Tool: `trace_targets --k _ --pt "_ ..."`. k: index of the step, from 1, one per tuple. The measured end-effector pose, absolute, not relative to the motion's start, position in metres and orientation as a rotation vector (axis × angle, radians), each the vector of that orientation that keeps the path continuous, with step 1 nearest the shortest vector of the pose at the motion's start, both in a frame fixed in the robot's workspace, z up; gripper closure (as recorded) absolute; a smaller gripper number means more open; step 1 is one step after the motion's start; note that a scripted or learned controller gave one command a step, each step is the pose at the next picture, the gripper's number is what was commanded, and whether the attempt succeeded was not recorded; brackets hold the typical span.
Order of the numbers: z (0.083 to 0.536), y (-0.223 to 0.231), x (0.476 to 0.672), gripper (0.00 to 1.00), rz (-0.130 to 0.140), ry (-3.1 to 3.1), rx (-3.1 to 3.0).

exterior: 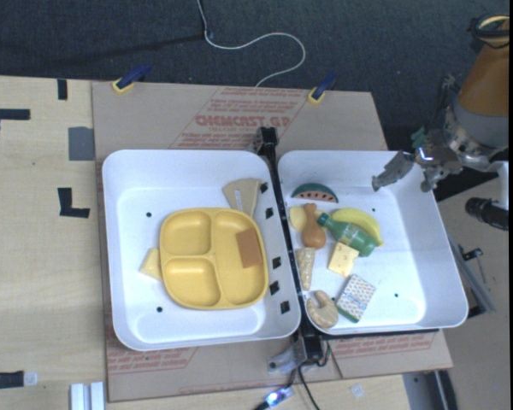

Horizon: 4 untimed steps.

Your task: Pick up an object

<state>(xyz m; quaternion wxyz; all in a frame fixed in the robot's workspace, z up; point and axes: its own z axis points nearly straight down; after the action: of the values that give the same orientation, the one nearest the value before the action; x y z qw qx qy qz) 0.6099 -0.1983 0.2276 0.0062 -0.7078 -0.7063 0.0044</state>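
Centrally in the right bin [427, 254], a green bottle [349, 234] is laid slanting, cap toward the upper left; the gripper [408, 171] is seen open above the bin's upper right.

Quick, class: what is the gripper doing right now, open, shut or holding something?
Gripper: above the right bin's far corner; holding nothing; open or shut cannot be told.

end effector [408, 171] above right bin [427, 254] far edge | yellow tray [212, 257] in left bin [128, 229]

Bench [34, 254] with cardboard sheet [154, 126], two white bins [124, 178]
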Motion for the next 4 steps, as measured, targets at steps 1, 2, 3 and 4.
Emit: trace_targets --k 1,2,3,4 --pt "0.237 -0.198 0.612 0.0 0.002 -2.222 -2.219" --pt "0.191 -0.192 0.614 0.0 0.006 -2.221 -2.217" --pt "0.147 -0.19 0.613 0.0 0.006 -2.222 -2.216" --pt "0.103 -0.19 0.616 0.0 0.006 -2.223 -2.216"
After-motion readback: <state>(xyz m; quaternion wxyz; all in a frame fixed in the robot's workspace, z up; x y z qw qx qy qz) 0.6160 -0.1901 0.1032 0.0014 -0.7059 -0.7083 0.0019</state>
